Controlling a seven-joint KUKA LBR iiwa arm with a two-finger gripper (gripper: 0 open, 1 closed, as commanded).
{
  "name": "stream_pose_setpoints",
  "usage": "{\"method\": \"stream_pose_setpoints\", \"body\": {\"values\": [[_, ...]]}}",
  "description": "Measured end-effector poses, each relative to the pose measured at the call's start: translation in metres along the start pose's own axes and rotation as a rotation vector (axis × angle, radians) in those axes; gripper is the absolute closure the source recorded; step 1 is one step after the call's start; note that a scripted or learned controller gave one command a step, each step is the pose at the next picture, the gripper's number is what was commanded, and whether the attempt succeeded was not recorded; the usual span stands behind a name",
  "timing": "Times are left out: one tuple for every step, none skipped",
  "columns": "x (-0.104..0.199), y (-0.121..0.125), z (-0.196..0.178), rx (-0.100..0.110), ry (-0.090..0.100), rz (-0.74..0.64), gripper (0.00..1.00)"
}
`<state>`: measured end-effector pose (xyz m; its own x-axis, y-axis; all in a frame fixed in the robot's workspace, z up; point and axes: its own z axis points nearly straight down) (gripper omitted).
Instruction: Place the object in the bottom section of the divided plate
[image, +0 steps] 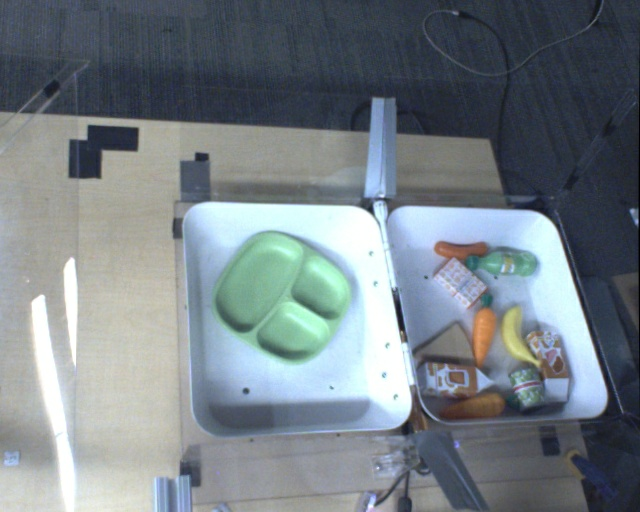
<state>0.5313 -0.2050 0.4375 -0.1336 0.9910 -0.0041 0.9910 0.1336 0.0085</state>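
One smooth green three-section plate (283, 294) | left bin (215, 400) glossy white | gripper state: cannot tell

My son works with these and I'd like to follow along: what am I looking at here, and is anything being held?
One camera looks down at a slant on a wooden bench with two shallow white bins. The left bin holds a green divided plate with three sections, nothing in them. The right bin holds toy food: a carrot, a banana, a green bottle, small cartons and a can. The job is to move one item into the plate's bottom section. No item is lifted here; all lie in the right bin.
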Motion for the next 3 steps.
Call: {"method": "stream_pose_setpoints", "body": {"values": [[0.006, -0.044, 0.126, 0.003, 0.001, -0.050, 1.00], [0.005, -0.031, 0.211, 0.006, 0.002, 0.258, 1.00], [0.006, -0.029, 0.200, 0.001, 0.000, 0.249, 1.00]]}}
